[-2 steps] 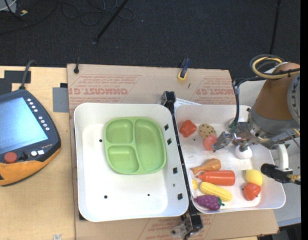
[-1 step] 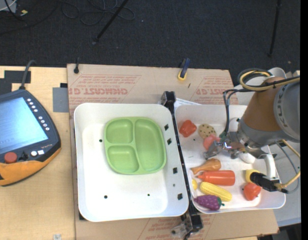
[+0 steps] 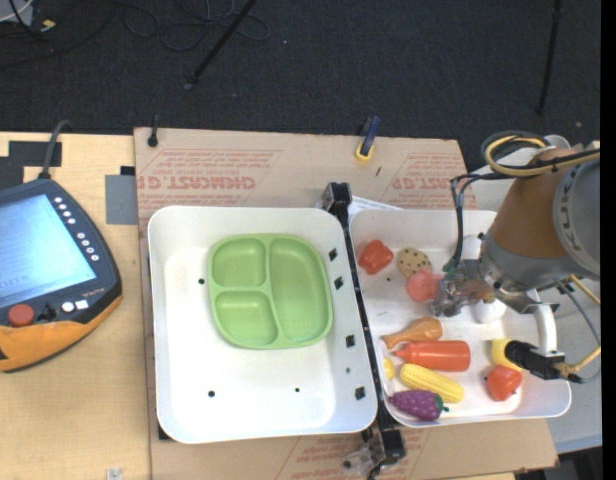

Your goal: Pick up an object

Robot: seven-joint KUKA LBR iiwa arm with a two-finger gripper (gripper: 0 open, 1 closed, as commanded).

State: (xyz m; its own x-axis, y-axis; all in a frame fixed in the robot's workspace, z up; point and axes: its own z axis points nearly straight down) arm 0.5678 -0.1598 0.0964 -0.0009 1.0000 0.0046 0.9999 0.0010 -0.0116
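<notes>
The right bin [image 3: 468, 230] holds several toy foods: a red piece [image 3: 376, 258], a speckled cookie [image 3: 413, 261], a pink ball [image 3: 422, 287], an orange drumstick [image 3: 412, 331], a red sausage [image 3: 434, 354], a yellow corn cob [image 3: 430, 379], purple grapes [image 3: 418, 404], a red pepper [image 3: 503, 382] and a yellow piece [image 3: 502, 350]. My gripper [image 3: 456, 294] is low in this bin, just right of the pink ball and above the drumstick. Whether it touches the ball is unclear. The wrist hides what lies under it.
A green divided plate [image 3: 270, 292] lies in the left bin [image 3: 178, 368]. A black divider [image 3: 350, 298] runs between the bins. A tablet-like pendant [image 3: 43, 263] rests on the bench at far left. Cables loop off the arm [image 3: 533, 218] at the right.
</notes>
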